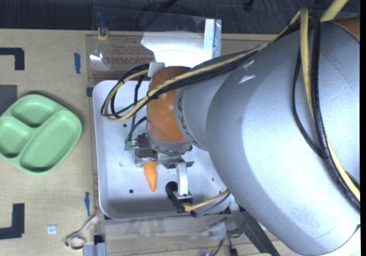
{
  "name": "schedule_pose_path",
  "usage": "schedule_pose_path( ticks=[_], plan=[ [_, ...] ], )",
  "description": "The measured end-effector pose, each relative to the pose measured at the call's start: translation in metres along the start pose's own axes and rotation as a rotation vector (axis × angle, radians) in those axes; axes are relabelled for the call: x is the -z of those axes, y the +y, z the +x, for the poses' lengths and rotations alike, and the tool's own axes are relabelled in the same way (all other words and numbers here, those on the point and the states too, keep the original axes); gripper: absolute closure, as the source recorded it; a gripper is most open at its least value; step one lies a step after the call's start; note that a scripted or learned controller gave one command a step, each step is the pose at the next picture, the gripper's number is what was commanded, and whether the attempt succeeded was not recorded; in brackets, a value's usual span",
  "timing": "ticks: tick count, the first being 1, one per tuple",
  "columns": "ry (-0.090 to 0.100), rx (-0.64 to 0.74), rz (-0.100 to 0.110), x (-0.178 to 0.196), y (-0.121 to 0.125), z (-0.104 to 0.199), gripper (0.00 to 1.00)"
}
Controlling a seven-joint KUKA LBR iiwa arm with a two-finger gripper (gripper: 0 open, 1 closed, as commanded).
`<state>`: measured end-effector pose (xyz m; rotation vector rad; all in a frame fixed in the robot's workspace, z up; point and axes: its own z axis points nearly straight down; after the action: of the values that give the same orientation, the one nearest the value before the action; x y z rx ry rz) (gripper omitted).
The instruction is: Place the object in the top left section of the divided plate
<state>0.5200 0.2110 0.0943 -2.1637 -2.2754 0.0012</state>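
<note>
An orange carrot-shaped object (150,176) lies in the white bin (111,192), pointing toward the bin's near edge. Its upper end sits right under my gripper (158,159), which hangs low over the middle of the bin below the orange wrist band. Whether the carrot is held cannot be told, since the wrist hides the contact. The green divided plate (73,125) rests on the wooden bench to the left of the bin, well apart from the gripper. Its top left section (33,110) has nothing in it.
Black cables (117,98) loop from the wrist over the bin's left half. A clear wall with white paper (177,46) stands behind the bin. The grey arm covers the right side. Black and blue tape marks (77,62) dot the bench around the plate.
</note>
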Motion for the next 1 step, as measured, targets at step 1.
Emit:
schedule_pose_path(
  ticks=[1],
  plan=[
    [0.000, -0.001, 0.000, -0.0001, 0.0000, -0.0003, 0.00]
  ],
)
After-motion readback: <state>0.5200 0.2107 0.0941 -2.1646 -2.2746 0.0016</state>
